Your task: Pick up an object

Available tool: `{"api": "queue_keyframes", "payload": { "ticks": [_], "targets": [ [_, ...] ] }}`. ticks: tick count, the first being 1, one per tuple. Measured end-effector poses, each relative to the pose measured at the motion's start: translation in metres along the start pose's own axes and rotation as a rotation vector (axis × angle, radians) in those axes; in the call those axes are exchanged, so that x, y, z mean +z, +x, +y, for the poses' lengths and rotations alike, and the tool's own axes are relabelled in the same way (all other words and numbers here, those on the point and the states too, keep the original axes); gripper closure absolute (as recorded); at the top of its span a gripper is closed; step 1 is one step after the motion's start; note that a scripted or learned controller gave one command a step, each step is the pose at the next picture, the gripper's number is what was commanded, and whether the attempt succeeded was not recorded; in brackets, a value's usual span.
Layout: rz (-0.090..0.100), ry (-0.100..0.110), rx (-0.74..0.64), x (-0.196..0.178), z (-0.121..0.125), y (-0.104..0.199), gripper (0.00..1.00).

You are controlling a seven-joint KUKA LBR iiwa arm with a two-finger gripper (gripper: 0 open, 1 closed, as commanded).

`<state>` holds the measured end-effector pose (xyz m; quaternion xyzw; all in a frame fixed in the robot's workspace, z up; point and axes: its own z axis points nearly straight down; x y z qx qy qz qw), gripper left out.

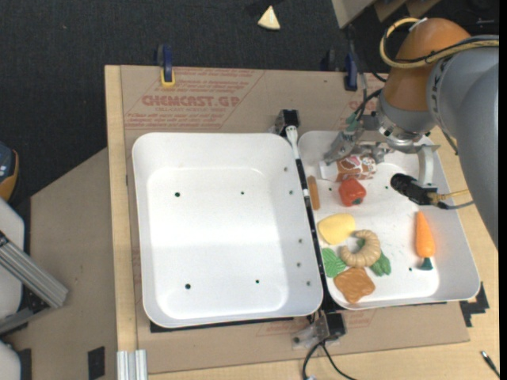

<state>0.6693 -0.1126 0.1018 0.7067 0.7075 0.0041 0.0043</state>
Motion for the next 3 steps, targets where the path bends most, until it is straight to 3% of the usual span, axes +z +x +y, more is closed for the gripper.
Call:
{"api": "queue_keyframes", "payload": {
  "ticks": [1, 2, 3],
  "targets": [
    [-0.008, -0.003, 0.001, 0.007, 0.002, 0.017, 0.0],
    [-0.008, -0.011, 0.002, -0.007, 0.004, 0.016, 1.0],
    [0.004, 0.002, -0.007, -0.09, -0.015, 0.092, 1.0]
  ]
}}
